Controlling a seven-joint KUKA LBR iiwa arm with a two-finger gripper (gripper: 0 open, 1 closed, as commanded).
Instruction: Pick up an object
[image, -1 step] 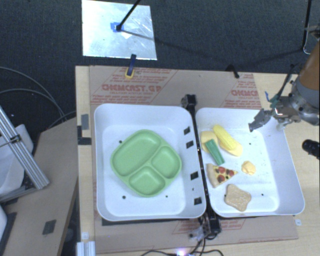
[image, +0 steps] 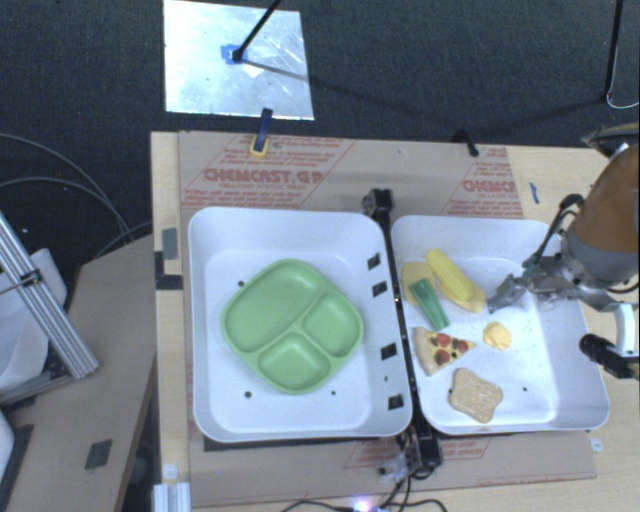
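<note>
Several toy foods lie in the right bin (image: 575, 400). A yellow corn cob (image: 451, 279) rests beside a green pod (image: 425, 301) at the bin's left. A pizza slice (image: 441, 349) and a slice of toast (image: 474, 394) lie nearer the front. A small yellow lump (image: 497, 335) sits in the middle. My gripper (image: 505, 294) hovers low in the right bin, just right of the corn cob and above the yellow lump. It touches none of them.
The left bin (image: 215, 250) holds a green divided plate (image: 291, 325). A black divider (image: 395, 310) runs between the bins. The arm's grey body (image: 610, 250) overhangs the right bin's right edge.
</note>
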